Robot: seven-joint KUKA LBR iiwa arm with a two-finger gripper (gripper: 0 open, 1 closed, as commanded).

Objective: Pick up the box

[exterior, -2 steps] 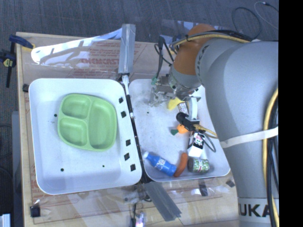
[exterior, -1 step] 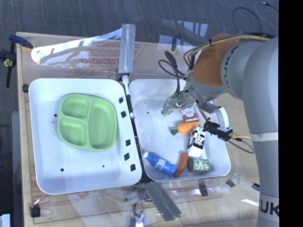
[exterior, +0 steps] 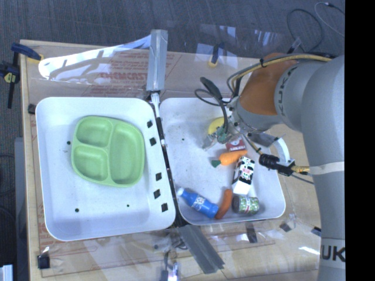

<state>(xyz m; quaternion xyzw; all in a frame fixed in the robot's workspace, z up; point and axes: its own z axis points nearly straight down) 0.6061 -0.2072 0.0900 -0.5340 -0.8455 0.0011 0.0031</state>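
The bench (exterior: 94, 69) carries two shallow white bins side by side: the left bin (exterior: 53, 215) toward its left edge, the right bin (exterior: 187, 122) touching it. Clear plastic sheeting (exterior: 88, 60) lies along the far edge.

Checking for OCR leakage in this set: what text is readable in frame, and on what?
"UK" in white letters, cut off at the frame edge, on the arm base.
Red lettering on the cardboard sheet behind the bins: blurred, unreadable.
Print on the black-and-white box, blue bottle and green can: too small to read.
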